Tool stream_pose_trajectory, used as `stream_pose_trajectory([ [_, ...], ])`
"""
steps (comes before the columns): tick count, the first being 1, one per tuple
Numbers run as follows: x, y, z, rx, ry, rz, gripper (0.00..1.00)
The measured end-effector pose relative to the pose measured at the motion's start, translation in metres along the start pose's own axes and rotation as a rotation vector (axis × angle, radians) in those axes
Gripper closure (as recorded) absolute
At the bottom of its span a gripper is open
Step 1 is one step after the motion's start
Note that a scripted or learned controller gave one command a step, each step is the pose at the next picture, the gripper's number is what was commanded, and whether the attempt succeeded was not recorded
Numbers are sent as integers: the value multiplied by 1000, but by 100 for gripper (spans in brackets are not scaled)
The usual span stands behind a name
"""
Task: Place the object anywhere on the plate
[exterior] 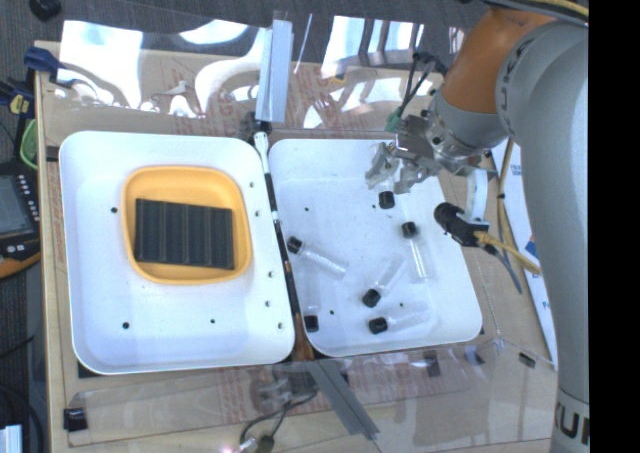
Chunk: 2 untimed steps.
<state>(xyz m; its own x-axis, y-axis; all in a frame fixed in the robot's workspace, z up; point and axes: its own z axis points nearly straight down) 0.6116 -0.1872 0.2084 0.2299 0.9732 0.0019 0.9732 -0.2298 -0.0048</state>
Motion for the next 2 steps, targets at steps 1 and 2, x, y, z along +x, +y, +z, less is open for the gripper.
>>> stream_pose_trajectory([
  [1, 41, -61, 75, 3, -1, -270, 100],
  [2, 100, -61, 17, -2, -3, -434, 100],
])
